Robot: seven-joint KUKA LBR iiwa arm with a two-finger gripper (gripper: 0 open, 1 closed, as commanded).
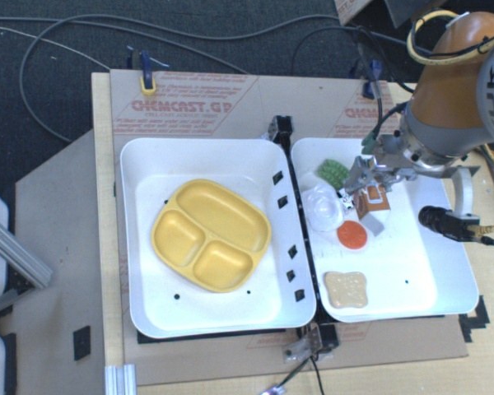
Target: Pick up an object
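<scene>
My gripper [361, 184] hangs low over the upper left part of the right bin [428, 278]. Right below and beside it lies a small brown and orange block [374, 202], partly covered by the gripper. A green leafy piece [333, 171] lies just left of the gripper. A clear crumpled plastic item [321, 205] rests against the bin's left wall. A red-orange disc [352, 235] sits in front of the block. A beige slice of bread [346, 289] lies in the near left corner.
The left bin [140, 220] bears a yellow divided plate [212, 234] in its middle. A black rail with clips [292, 220] separates the two bins. The arm's grey and orange body [453, 81] reaches in from the upper right.
</scene>
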